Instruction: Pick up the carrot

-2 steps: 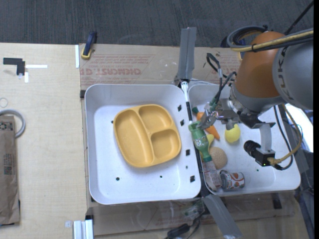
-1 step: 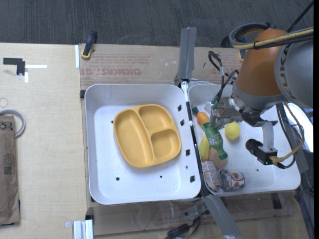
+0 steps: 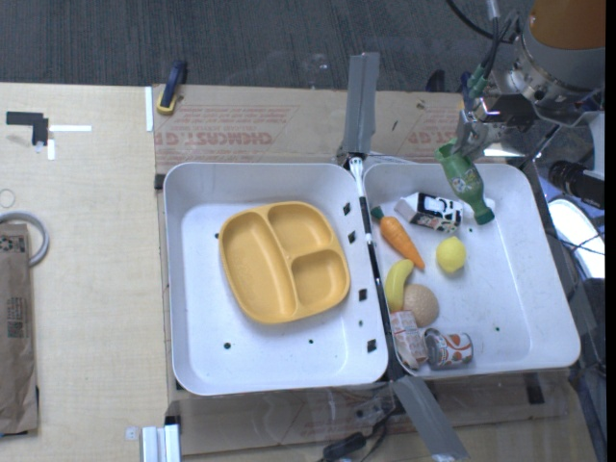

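The gripper [image 3: 469,135] clasps a green bottle [image 3: 465,181] by its top; the carrot [image 3: 400,241] lies below-left of the bottle, apart from it

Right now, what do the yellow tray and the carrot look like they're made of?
The yellow tray looks like moulded plastic: uniform colour, smooth matte compartments with rounded edges. The carrot looks like plastic or rubber toy food, evenly orange with a neat green top, though real produce can't be ruled out.
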Motion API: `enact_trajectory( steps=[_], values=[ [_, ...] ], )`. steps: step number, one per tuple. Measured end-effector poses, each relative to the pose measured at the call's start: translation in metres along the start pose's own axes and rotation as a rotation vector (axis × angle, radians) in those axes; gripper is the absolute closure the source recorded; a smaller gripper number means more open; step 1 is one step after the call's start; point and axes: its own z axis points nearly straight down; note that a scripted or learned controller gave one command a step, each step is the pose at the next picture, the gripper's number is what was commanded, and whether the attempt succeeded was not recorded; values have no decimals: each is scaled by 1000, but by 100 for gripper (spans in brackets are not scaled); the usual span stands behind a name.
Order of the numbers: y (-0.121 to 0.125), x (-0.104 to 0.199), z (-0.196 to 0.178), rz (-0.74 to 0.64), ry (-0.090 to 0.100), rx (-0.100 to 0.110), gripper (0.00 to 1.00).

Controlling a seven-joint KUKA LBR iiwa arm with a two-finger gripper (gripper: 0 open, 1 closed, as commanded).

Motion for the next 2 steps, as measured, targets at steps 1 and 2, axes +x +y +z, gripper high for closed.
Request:
enact_trajectory(
  steps=[1,2],
  values=[
    [55,-16,-63,3,0,0,100],
    [56,-16,-70,1,-2,4,100]
  ],
)
